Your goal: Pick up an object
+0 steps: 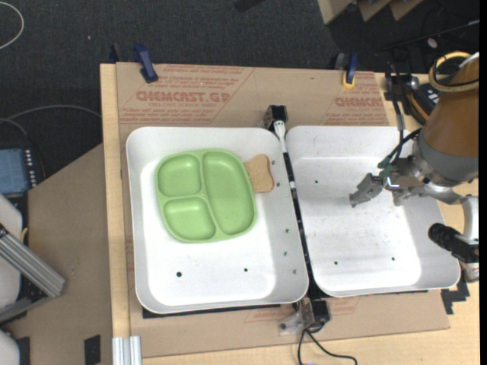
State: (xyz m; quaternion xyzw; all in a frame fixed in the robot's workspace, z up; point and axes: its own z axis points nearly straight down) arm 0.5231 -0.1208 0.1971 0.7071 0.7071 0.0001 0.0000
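Printed text on the bench board.
Red "CHEMCAST G.P" lettering stands on the board [183, 90] at 12 o'clock of the left bin [141, 204]; a second, partly cut "CHEMCAST" print lies at 12 o'clock of the right bin [342, 139].

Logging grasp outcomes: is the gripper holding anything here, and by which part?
Nothing is held. The gripper hangs over the right bin; the green tray and brown piece lie in the left bin.

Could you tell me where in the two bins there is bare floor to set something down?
The left bin has a bare strip along its near edge, below the green divided plate; its far half is crowded by that plate and the tan piece beside it. The right bin is bare across its left and near parts; the pincer hangs over its right middle.
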